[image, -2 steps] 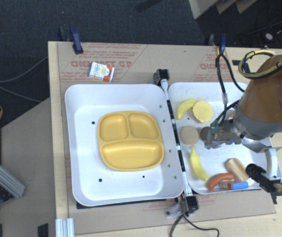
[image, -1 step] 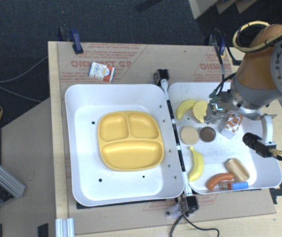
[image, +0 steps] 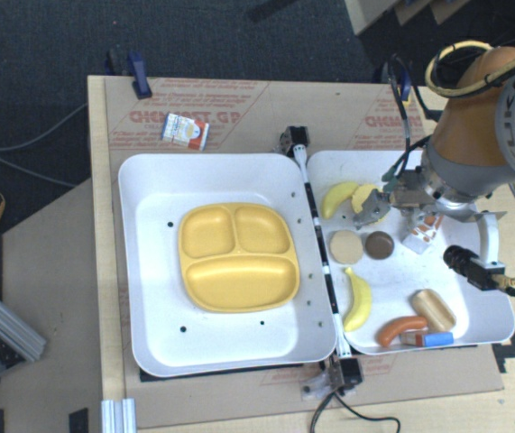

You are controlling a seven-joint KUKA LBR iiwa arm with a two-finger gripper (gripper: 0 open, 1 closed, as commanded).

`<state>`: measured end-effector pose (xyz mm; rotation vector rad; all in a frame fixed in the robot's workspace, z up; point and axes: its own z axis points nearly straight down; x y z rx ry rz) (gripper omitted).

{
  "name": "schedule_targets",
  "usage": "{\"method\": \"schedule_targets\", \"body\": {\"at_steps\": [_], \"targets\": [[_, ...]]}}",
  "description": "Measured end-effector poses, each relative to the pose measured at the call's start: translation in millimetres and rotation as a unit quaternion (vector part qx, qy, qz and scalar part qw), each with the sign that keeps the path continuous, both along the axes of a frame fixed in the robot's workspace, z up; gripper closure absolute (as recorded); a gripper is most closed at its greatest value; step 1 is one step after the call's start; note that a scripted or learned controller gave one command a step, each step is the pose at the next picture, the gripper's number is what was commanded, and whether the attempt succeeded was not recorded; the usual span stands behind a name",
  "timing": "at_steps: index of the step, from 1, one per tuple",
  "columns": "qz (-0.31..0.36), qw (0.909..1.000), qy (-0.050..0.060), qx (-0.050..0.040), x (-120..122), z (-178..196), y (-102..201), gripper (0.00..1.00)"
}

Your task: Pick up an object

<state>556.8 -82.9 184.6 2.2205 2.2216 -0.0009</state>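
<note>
Bench board (image: 239,106) has red print, partly legible "CHO...ST GP". Small red-white carton (image: 185,131) at upper left, text unreadable. Arm (image: 478,133) enters from upper right, bent down over the right bin (image: 501,318); gripper (image: 392,201) low beside yellow banana pieces (image: 343,197), grip state unclear. Right bin also holds banana (image: 359,300), hotdog (image: 401,329).

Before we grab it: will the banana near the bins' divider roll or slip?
The banana is curved and lies flat, so it probably pivots rather than rolls. Its skin looks smooth and glossy, likely plastic, so it may slip. It lies against the right bin wall, limiting gripper access.
</note>
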Motion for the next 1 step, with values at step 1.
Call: {"method": "schedule_targets", "body": {"at_steps": [1], "targets": [[0.001,1.0000,-0.004,-0.0006,4.4,-83.7,-33.9,0.00]]}}
